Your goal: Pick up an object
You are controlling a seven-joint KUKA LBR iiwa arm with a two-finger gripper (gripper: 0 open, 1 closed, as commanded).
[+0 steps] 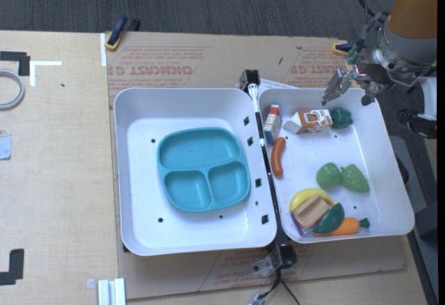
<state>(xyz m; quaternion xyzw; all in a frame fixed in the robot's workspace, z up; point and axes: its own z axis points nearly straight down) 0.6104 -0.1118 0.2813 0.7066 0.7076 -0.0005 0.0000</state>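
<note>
Far to the gripper's left you have the left bin (132, 158), carrying a teal tray (204, 168) with three compartments and nothing loose to grab. Nearer, still left of the gripper and lower in the view, a small bottle (272, 121) and a sausage (278, 156) lie along the right bin's (389, 158) left wall, both with their long axes running up and down the view.

The closest candidate is the carton (314, 121): it sits just below and slightly left of the gripper (353, 88), lying on its side with its long axis across the view, and a dark green piece (341, 117) touches its right end. Further below lie two green vegetables (342, 176), then a crowded cluster at the bin's near edge: banana (308, 198), a tan block (311, 212), a carrot (344, 227).

The gripper hovers over the bin's far right corner with its fingers spread and nothing between them. Your move, I'd judge, turns on a short drop down and left onto the carton, closing across its short side
</note>
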